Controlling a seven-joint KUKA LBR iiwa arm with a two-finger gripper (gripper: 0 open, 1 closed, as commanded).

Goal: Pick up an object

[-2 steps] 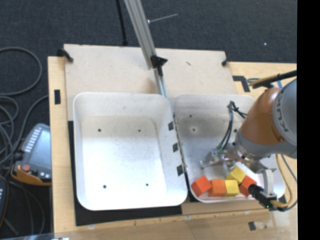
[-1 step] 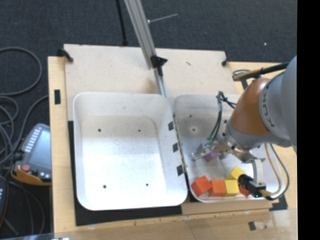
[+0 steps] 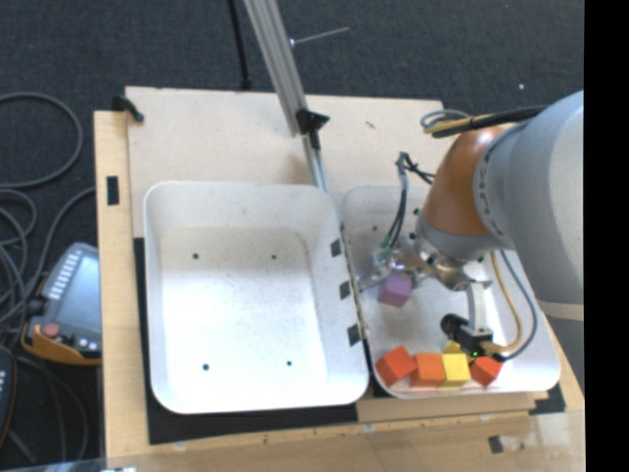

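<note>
Grey arm with orange band (image 3: 491, 200) enters from right, reaches over right white bin (image 3: 366, 214). Two-finger gripper (image 3: 391, 271) at frame centre-right, fingers clenched around small purple cube (image 3: 396, 289), cube above bin floor. Orange, orange, yellow, red blocks (image 3: 439, 367) lined along bin's lower edge.

Even, fairly bright overhead light with soft, faint shadows. The white bins (image 3: 246, 293) look nearly washed out, their surfaces pale and low in detail. The bench (image 3: 216, 136) is evenly lit. The whole picture is slightly soft and grainy, and the dark floor (image 3: 98, 28) shows speckled noise.
</note>
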